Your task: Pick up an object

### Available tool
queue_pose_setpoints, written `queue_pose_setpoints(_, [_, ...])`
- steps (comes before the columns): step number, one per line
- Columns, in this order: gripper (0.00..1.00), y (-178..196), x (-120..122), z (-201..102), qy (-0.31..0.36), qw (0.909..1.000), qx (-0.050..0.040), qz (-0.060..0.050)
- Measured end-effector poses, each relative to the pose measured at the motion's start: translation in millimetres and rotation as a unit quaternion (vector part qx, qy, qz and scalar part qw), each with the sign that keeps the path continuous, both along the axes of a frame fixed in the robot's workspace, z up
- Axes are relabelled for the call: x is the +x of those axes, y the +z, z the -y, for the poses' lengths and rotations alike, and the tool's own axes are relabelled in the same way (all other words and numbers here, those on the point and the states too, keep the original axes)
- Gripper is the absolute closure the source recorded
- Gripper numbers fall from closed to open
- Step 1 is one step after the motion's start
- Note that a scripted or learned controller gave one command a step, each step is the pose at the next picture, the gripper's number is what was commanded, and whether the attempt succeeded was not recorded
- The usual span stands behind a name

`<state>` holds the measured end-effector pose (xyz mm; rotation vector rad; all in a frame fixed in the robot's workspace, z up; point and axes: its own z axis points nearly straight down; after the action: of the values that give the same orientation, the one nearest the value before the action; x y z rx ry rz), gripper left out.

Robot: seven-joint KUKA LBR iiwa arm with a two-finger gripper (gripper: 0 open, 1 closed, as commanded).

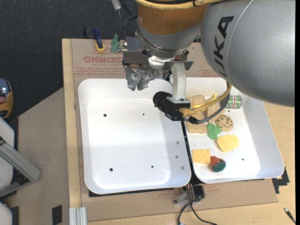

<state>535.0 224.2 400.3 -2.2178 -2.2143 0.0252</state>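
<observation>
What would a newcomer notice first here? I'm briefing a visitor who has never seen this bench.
The big grey and orange arm fills the top right, its hand hanging over the far edge of the left bin. Next comes the cluster of small toy foods in the right bin: a cookie, a yellow piece, a cheese square.

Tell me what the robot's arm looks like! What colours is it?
The arm is big, round and shiny grey with dark letters on it. Above the wrist sits an orange band. Yellow and black cables loop along it, and the gripper is dark grey metal.
</observation>
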Motion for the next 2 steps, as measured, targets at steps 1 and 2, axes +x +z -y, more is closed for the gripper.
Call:
queue_pose_setpoints(1, [1.00, -69.1, -46.8, 0.0, 0.001, 1.0000, 0.0017, 0.004])
queue_pose_setpoints(2, [1.00, 32.1, -30.3, 33.3, -0.001, 0.9999, 0.0045, 0.013])
